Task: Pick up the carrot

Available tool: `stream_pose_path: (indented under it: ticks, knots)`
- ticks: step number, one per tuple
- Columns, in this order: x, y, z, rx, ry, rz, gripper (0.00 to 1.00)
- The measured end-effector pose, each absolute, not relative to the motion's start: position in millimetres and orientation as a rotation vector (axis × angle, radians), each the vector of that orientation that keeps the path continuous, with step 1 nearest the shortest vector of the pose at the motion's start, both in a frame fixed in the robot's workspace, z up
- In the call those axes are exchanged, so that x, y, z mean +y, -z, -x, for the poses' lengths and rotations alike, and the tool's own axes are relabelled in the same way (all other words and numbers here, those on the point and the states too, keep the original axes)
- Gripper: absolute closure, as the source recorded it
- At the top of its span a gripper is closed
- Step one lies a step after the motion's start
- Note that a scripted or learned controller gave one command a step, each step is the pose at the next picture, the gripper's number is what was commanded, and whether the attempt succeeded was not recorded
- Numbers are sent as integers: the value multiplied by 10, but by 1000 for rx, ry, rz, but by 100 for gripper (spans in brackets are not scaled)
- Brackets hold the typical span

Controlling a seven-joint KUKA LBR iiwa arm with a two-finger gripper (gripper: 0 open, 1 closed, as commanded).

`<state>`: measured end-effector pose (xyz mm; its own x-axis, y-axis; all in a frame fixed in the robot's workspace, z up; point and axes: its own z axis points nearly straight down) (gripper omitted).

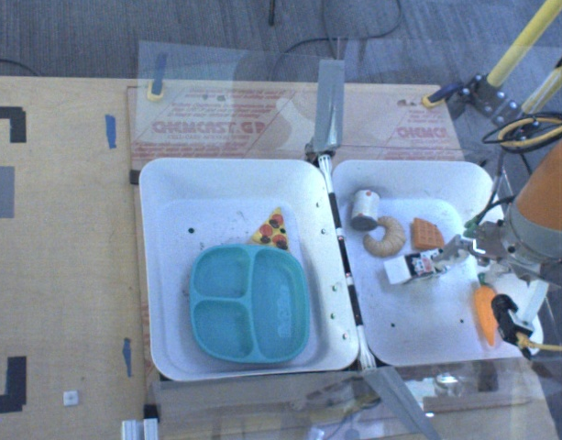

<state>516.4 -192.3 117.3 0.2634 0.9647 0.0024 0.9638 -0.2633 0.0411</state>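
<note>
The carrot (485,317) is a small orange piece lying on end near the right wall of the right bin (418,333), toward its front corner. My gripper (497,280) hangs over that same right side of the bin, under the grey wrist with the orange band. It is directly above and slightly behind the carrot, and a dark part of it sits right beside the carrot's right edge. Whether it touches the carrot is hidden by the wrist.
In the right bin lie a grey can (364,208), a croissant (386,236), an orange waffle piece (427,235) and a small black-and-white object (422,266). The left bin (170,200) holds a teal divided plate (250,303) and a pizza slice (272,231).
</note>
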Motion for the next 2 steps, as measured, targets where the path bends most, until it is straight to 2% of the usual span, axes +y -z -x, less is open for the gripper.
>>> stream_pose_path:
  ticks: [1, 2]
  knots:
    - [-2091, -907, -4869, 1932, -25, -2474, 0]
    - [-2135, -988, -4845, 1920, -15, -2475, 100]
